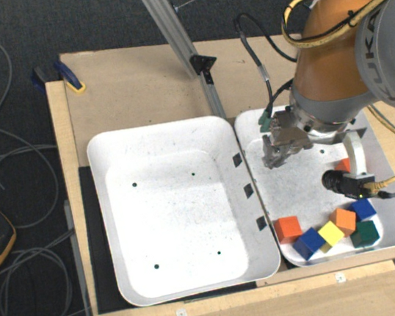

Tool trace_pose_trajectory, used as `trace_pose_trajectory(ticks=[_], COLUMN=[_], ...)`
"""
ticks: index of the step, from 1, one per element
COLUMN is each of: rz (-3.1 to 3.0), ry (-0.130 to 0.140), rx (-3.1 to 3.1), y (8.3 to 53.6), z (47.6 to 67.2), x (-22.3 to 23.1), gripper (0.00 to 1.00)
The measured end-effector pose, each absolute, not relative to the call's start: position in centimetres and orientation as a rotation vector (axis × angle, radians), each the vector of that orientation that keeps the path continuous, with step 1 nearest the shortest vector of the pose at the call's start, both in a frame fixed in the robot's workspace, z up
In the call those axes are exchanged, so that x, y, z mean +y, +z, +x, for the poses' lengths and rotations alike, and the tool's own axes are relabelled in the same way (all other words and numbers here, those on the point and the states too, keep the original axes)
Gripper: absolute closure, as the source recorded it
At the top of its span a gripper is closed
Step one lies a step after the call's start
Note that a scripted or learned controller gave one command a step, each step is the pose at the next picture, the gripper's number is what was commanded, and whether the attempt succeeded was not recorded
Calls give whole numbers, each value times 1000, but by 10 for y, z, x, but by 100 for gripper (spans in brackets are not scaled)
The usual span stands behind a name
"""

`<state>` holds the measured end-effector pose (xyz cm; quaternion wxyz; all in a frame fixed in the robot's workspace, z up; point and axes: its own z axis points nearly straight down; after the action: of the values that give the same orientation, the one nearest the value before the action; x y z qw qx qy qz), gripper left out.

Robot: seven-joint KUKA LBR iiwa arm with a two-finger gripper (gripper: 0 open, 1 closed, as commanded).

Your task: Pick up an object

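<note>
Several coloured blocks lie along the near edge of the right bin (302, 185): an orange block (288, 228), a blue block (309, 242), a yellow block (330, 233), a second orange block (346, 219), another blue block (363, 209) and a green block (364, 234). A small red-orange piece (343, 165) peeks out beside the arm's white bracket. My gripper (279, 154) hangs over the far left part of the right bin, well apart from the blocks, close to the wall between the bins.
The left bin (169, 210) sits beside the right one, with black clips (248, 190) on the shared wall. A slanted metal pole (178, 37) stands behind the bins. Cables trail from the arm over the right bin's right side.
</note>
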<state>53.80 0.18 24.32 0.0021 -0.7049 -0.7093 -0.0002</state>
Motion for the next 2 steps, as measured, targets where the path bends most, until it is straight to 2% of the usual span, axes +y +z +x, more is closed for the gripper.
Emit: trace_pose_trajectory(ticks=[1,2], rz=[-2211,-2211], ry=[2,0], rx=[-2224,-2225], y=[232,247], z=[516,489], x=[47,89], gripper=[100,100])
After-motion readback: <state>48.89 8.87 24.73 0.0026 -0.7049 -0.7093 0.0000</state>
